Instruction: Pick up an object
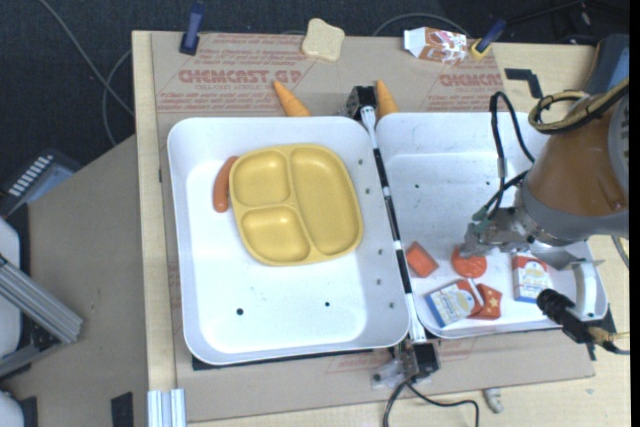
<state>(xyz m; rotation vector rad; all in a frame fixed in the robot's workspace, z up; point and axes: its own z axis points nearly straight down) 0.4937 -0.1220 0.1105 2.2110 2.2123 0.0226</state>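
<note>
Round red tomato-like piece [469,265] sits on the floor of the right shallow white bin [440,165], toward its near edge. Gripper [480,240] is directly over it, tips at or touching its top edge; contact not resolvable. Whether the gripper is spread or closed: cannot tell, the wrist body covers that area.

Arm [575,175] enters from the right, orange band above the wrist, grey wrist angled down-left into the bin. Black cable loops over the arm's upper side.

Near the red piece: small orange wedge-shaped block [421,261] just to its left, blue-and-white carton [451,302] and small red packet [489,301] in front, white-and-red packet [529,277] to the right, partly under the arm.

Left shallow white bin [200,315] holds a yellow three-compartment plastic tray [295,203] with a red-orange sausage-shaped toy [221,186] touching its left rim, partly tucked under it.

Right bin's far-right side is hidden by the arm.
</note>
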